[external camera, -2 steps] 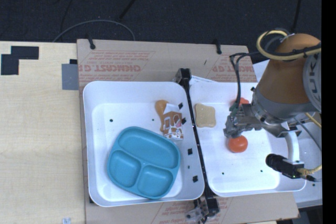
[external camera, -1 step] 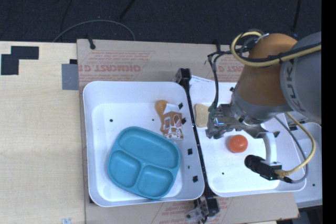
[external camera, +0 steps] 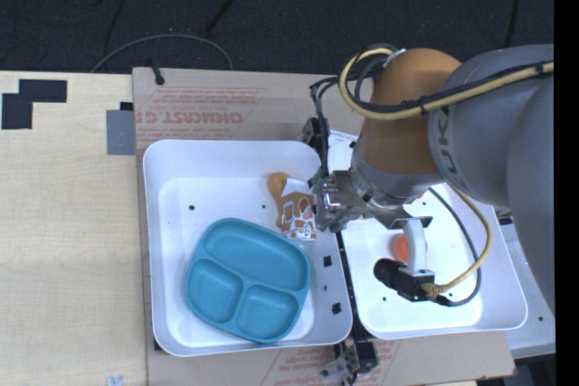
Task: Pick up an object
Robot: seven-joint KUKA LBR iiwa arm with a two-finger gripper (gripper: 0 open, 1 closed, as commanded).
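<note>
— Blue divided plate (external camera: 246, 280) nearest, is it?
— Yes, lying flat in the left bin (external camera: 163, 221), toward its near side.
— And the right bin (external camera: 493, 289)?
— A small orange thing (external camera: 398, 245), partly hidden by the arm.
— Farther back?
— A white-and-red printed packet (external camera: 297, 217) just past the plate's far right corner. The pincer (external camera: 324, 202) sits right beside it, at the wall between the bins. Open or closed, holding or not, I cannot tell.
— Beyond that?
— A brown crumpled piece (external camera: 277, 185), then cardboard (external camera: 226, 108) on the pale bench (external camera: 63, 221).
</note>
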